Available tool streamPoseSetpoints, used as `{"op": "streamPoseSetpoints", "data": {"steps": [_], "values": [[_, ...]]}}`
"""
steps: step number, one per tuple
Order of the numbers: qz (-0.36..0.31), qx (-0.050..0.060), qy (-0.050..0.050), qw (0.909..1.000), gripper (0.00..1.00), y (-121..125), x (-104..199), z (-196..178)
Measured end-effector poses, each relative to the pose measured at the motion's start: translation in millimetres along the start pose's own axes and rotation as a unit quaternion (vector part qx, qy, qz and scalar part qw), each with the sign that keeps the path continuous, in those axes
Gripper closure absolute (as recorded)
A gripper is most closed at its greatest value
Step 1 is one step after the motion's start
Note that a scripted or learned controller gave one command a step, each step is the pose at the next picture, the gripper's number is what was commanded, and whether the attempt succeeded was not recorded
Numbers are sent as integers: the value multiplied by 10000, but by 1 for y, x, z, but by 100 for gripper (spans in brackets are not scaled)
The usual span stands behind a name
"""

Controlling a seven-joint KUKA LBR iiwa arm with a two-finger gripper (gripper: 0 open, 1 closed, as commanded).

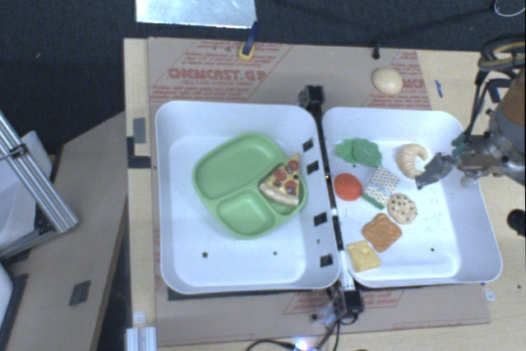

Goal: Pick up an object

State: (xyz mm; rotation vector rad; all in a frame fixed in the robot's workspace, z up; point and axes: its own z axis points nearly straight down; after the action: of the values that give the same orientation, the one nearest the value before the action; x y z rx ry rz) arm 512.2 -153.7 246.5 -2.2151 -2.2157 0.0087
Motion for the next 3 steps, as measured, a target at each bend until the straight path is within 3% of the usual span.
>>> {"op": "streamPoseSetpoints", "data": {"steps": [1, 3], "values": [[-16, -59, -13, 10000, 0, 2, 0, -6], [-5, -38, -3, 10000, 0, 8, 1, 103]]}}
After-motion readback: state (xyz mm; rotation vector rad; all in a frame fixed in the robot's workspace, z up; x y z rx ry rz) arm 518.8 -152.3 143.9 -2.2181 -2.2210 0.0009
